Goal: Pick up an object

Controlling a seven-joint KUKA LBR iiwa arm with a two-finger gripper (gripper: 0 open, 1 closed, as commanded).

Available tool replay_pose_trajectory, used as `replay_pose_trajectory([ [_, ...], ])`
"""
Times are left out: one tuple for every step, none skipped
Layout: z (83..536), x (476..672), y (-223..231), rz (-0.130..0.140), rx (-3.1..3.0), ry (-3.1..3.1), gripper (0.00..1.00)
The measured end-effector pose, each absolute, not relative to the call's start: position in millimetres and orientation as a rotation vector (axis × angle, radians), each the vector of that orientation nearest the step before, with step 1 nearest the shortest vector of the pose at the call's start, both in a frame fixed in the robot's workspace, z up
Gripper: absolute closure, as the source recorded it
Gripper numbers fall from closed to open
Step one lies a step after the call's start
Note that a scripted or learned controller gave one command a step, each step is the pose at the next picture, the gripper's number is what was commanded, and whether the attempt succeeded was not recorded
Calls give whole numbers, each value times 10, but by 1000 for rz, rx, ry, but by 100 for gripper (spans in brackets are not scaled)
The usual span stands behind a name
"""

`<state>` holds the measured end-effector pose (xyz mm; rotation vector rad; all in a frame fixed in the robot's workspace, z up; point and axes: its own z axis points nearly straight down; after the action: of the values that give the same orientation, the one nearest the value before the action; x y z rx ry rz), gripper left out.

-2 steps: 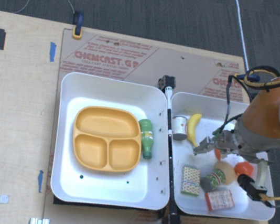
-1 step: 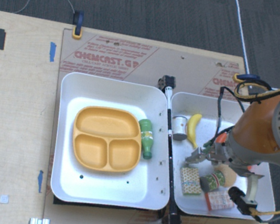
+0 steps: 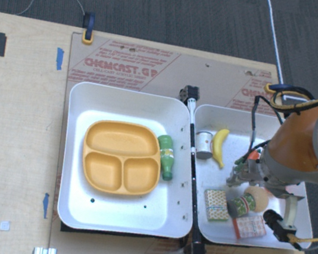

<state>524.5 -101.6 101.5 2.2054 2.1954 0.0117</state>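
Under the arm (image 3: pixel 307 142), in the right-hand bin (image 3: pixel 241 120), several small things lie close together. A yellow banana (image 3: pixel 220 146) lies near the bin's upper left, its long axis running from top to bottom of the view with a slight curve. Just to its left is a small grey can (image 3: pixel 204 142), close to the bin's left wall. Lower down lies a small patterned packet (image 3: pixel 216 204), squarish and green and tan. Beside it on the right is a dark-lidded jar (image 3: pixel 241 205) lying on its side, touching a red and white packet (image 3: pixel 249 227) below it. The print on these is too small to read.

The pincer (image 3: pixel 241 178) hangs just above the jar; whether it is spread or pressed together cannot be told, and nothing is seen held in it.

The left-hand bin (image 3: pixel 113 218) holds a yellow three-part plate (image 3: pixel 121 157). A green bottle (image 3: pixel 166 157) lies just beside the plate's right edge, its long axis running top to bottom.

Both bins rest on a brown cardboard sheet (image 3: pixel 127 64) printed in red with words that seem to begin "CHEMCAST". The sheet sits on a pale wooden tabletop (image 3: pixel 8 128).
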Motion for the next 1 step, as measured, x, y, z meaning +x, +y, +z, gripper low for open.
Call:
replay_pose_trajectory([
  [1014,5243,-1016,11,2205,2196,0],
])
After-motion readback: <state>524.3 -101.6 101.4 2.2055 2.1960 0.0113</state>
